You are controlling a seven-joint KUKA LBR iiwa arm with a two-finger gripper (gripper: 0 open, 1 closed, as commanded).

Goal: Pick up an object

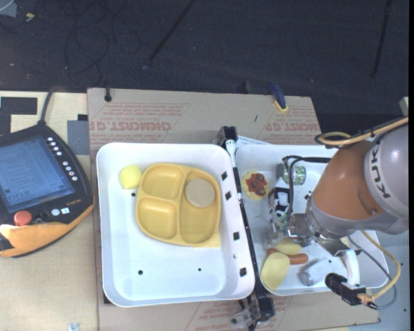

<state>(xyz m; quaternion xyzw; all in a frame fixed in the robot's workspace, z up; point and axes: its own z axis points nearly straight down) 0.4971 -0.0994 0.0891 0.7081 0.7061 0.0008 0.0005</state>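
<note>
My gripper (281, 216) hangs low over the middle of the right bin (379, 257), below the orange wrist band. Right under and in front of it lie a hot dog (290, 255) and a pale yellow fruit-shaped toy (274, 270). A small yellow disc with red topping (256, 183) lies at the bin's far left. Near the far wall, a green can (298, 174) sits behind the gripper. A grey object (309, 276) rests by the front wall. The arm hides much of the bin's right half.
The left bin (124, 267) holds a yellow divided plate (159, 216) and a small yellow ball (130, 177) at its far left. A black divider (238, 219) runs between the bins. A teach pendant (27, 185) lies on the bench at far left.
</note>
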